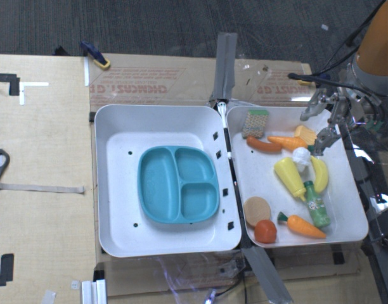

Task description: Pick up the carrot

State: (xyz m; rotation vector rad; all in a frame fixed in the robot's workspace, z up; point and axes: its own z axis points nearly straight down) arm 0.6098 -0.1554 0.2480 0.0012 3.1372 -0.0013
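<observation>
The carrot is orange with a green stub at its left end. It lies flat near the front edge of the right bin, beside a red tomato. A second orange, carrot-like piece lies at the back of that bin next to a red sausage. My gripper hangs over the bin's back right part, above a yellow cheese wedge. Its fingers are spread open with nothing between them. It is well behind the front carrot.
The right bin also holds a green-topped sponge, a yellow bottle, a banana, a green bottle, a white lump and a brown disc. A teal divided plate sits in the left bin.
</observation>
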